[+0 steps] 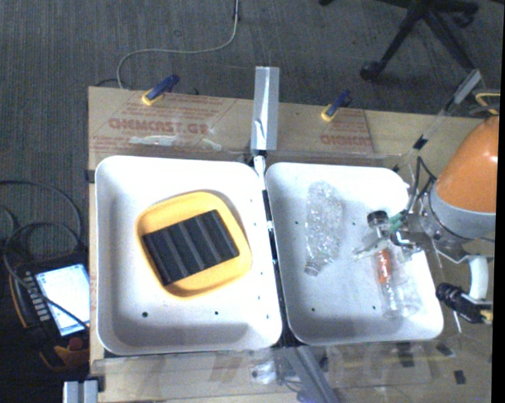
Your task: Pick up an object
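The right bin [347,324] holds two clear plastic bottles. One crumpled bottle [322,225] lies lengthwise left of the bin's middle. A second clear bottle with an orange label [389,280] lies near the bin's right wall. My gripper [382,234] reaches in from the right, low over the upper end of the orange-label bottle and right of the crumpled one. Whether it touches either bottle is hidden by its own metal parts. The left bin [116,316] holds a yellow tray with a black ridged insert [193,244].
The arm's orange band and grey wrist [472,183] hang over the right bin's right wall. A metal divider post [265,114] stands behind the gap between the bins. Two clamps [160,89] hold the cardboard at the back. Cables and a device [59,293] lie left of the bench.
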Tool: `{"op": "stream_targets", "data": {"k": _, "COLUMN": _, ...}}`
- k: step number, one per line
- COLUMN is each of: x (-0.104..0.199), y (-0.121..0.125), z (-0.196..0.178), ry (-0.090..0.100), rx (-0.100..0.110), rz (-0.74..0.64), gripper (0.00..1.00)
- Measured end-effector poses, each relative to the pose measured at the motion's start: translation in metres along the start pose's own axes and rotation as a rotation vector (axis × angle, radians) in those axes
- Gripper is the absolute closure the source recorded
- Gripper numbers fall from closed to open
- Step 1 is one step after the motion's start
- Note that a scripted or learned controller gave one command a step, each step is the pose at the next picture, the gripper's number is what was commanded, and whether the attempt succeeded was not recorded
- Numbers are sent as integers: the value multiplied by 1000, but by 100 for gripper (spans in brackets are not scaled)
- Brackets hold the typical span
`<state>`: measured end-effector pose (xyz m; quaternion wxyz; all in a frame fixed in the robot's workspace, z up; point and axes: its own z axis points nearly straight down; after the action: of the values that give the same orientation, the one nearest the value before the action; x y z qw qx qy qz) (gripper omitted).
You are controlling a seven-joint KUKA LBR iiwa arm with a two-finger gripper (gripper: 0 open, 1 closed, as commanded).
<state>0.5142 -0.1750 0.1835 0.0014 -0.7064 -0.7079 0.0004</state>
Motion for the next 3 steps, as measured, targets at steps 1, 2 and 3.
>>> {"op": "stream_targets", "data": {"k": 1, "x": -38, "y": -11, "z": 13, "ry": 0, "rx": 0, "rz": 208, "gripper": 0}}
{"op": "stream_targets", "data": {"k": 2, "x": -22, "y": 74, "z": 60, "ry": -1, "rx": 0, "rz": 172, "gripper": 0}}
{"op": "stream_targets", "data": {"k": 3, "x": -19, "y": 48, "z": 85, "ry": -11, "rx": -29, "rz": -46, "gripper": 0}}
